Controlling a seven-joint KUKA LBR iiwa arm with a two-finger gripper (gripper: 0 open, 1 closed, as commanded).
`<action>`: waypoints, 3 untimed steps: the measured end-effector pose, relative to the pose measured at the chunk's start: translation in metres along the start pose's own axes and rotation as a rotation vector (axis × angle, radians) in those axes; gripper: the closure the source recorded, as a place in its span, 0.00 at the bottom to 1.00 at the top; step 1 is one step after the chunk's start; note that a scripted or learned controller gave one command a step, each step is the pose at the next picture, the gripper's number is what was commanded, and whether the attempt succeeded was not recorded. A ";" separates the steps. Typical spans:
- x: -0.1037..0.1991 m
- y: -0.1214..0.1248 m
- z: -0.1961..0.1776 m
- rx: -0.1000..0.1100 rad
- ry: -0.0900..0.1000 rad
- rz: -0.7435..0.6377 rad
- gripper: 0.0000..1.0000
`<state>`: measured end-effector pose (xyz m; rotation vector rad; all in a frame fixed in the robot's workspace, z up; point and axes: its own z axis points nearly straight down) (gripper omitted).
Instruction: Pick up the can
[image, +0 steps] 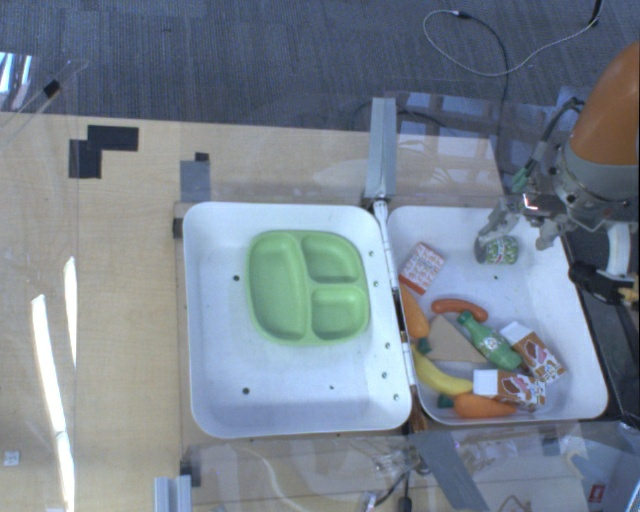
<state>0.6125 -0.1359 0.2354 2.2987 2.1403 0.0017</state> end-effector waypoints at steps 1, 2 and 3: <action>-0.022 0.033 0.116 0.002 0.000 0.013 0.00; -0.055 0.057 0.151 -0.003 -0.002 -0.002 0.00; -0.058 0.004 0.148 -0.006 -0.001 -0.233 0.00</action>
